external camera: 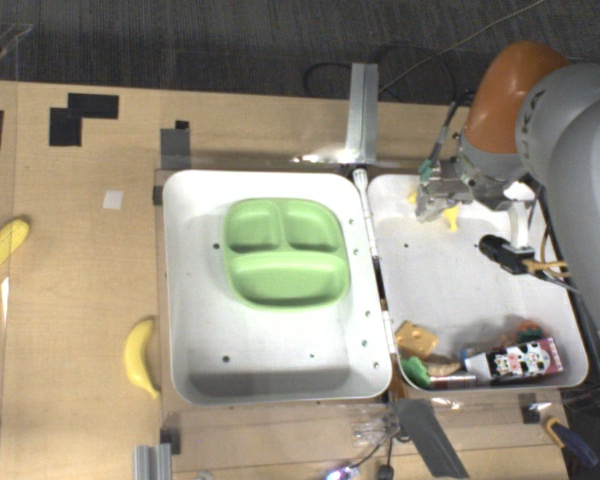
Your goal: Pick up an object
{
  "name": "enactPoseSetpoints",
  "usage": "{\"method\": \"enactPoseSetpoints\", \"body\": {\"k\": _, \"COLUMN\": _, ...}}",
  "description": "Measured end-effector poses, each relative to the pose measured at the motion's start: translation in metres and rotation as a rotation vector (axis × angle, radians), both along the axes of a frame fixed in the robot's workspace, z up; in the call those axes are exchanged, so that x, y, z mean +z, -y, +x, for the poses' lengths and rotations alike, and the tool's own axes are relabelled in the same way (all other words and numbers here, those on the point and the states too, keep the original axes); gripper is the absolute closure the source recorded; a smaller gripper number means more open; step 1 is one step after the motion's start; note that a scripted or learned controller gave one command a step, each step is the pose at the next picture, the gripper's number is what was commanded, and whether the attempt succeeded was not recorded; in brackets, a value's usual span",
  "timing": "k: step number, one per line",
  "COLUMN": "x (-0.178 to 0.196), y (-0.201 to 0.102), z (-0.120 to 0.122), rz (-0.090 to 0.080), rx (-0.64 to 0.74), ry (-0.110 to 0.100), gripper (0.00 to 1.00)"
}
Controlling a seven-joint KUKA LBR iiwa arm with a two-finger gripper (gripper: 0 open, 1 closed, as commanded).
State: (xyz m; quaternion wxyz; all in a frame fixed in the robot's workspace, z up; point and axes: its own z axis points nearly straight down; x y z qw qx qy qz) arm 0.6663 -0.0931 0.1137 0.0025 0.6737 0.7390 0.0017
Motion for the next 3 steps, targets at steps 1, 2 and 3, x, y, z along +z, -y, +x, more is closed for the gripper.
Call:
{"method": "enactPoseSetpoints", "body": {"k": 1, "x": 0.01, "y": 0.048, "z": -0.08, "rz": 0.0, "rx": 0.101, "ry": 0.0, "gripper": 1.0}}
{"method": "enactPoseSetpoints", "body": {"k": 2, "x": 0.01, "y": 0.047, "z": -0.08, "rz": 0.0, "rx": 0.101, "ry": 0.0, "gripper": 0.0}}
{"method": "enactPoseSetpoints", "body": {"k": 3, "x": -0.026, "y": 0.03, "z": -0.007, "rz": -0.001, "rx": 0.14, "ry": 0.004, "gripper": 0.0}}
